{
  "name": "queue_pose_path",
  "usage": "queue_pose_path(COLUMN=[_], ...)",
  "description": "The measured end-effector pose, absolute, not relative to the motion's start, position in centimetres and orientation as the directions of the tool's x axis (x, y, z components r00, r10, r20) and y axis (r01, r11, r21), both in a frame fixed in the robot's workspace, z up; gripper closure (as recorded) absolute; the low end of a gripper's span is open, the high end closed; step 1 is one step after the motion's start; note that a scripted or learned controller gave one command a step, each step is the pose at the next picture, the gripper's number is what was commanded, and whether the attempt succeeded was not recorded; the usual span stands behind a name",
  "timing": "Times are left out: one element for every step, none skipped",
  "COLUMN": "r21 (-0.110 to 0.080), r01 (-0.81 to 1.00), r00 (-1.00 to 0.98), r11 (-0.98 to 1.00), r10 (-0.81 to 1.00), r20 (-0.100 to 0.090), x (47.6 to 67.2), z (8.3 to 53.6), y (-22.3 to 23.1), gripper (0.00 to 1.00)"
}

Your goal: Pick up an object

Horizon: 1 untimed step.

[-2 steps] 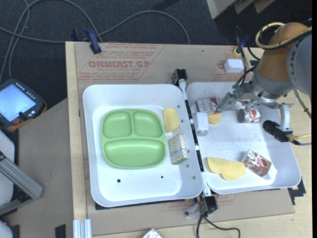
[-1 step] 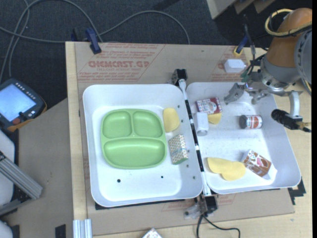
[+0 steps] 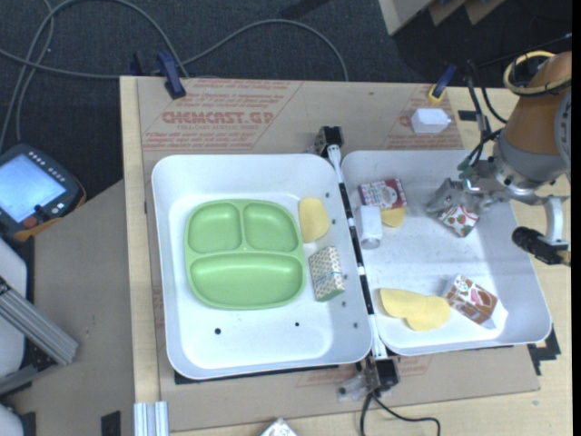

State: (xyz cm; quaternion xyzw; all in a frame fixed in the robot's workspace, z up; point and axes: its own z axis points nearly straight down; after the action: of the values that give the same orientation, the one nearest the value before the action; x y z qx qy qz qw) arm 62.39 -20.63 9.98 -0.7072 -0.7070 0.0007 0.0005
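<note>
Gripper (image 3: 463,198) sits low over the upper right part of the right bin (image 3: 517,330), fingers (image 3: 448,195) closed on a small crumpled carton (image 3: 460,217) w/ red and white print; the carton shows between and just under the tips, touching or just above the bin floor, can't tell which. Wrist and grey arm (image 3: 536,143) w/ orange band run up and right from there, out past the bin's rim.

Rest of right bin: a red-and-white packet (image 3: 381,192) near the top left corner, a white cylinder (image 3: 369,226) just below it by the divider, a bit of yellow (image 3: 394,216) beside that. Near the front, a yellow flat piece (image 3: 414,308), and just beside it to the right a second printed carton (image 3: 472,300), tilted.

Left bin (image 3: 245,352): green divided tray (image 3: 244,253) in the middle, a yellow chip-like piece (image 3: 313,218) just beside the tray's upper right corner, a patterned sponge-like block (image 3: 326,272) below it, near the tray's right edge.

Outside the bins: white small box (image 3: 430,120) on the bench (image 3: 227,107) behind the right bin, blue clamp (image 3: 170,73) at back left, a handheld screen (image 3: 27,189) off the far left.
</note>
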Motion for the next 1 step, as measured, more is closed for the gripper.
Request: queue_pose_path(r21=[0.003], r01=[1.0], r00=[-0.001], r11=[0.001], r10=[1.0], r20=[-0.003], x=[62.53], z=[11.11], y=[-20.62], gripper=[1.0])
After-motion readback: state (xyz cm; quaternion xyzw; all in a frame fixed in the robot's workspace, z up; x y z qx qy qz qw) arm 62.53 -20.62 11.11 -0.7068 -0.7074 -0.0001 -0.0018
